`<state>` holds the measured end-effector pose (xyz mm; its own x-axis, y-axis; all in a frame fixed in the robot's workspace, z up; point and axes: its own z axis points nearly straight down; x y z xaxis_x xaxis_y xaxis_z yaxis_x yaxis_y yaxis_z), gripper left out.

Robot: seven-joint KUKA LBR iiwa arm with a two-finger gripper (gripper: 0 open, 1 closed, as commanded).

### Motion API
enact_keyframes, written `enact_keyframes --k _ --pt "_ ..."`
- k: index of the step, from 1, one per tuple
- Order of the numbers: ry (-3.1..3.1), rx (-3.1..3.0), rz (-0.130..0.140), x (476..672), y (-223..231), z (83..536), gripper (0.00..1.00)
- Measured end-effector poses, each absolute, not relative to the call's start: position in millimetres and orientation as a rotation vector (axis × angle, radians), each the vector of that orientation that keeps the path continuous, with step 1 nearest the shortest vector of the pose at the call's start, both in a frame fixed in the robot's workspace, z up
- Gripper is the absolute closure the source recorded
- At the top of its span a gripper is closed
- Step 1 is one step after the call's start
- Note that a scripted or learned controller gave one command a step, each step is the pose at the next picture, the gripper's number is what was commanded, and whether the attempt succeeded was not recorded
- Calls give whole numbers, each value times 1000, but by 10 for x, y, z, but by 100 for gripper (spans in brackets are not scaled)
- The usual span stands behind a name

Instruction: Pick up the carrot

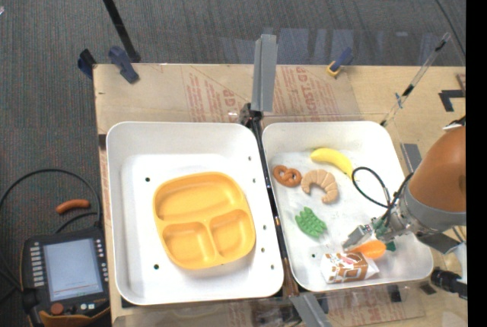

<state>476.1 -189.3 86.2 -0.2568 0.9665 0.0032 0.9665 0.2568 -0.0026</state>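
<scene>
End effector (365, 237) low in the right bin (283, 137), finger state can't tell, touching the carrot (370, 249), which lies just above the snack packet (348, 267) and right of the green leaf toy (310, 223).

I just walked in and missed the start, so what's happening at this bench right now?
A grey arm reaching in from the right has its gripper down in the right bin, right at the carrot, which lies next to a small snack packet. Whether it has actually gripped the carrot can't be told. A banana, croissant, pretzel and a green leafy toy lie untouched nearby. The left bin holds a yellow divided plate.
</scene>
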Motion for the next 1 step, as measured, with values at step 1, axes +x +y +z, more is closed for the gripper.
enact_keyframes --k 1 --pt "-2480 -1917 0 4754 -1904 948 100"
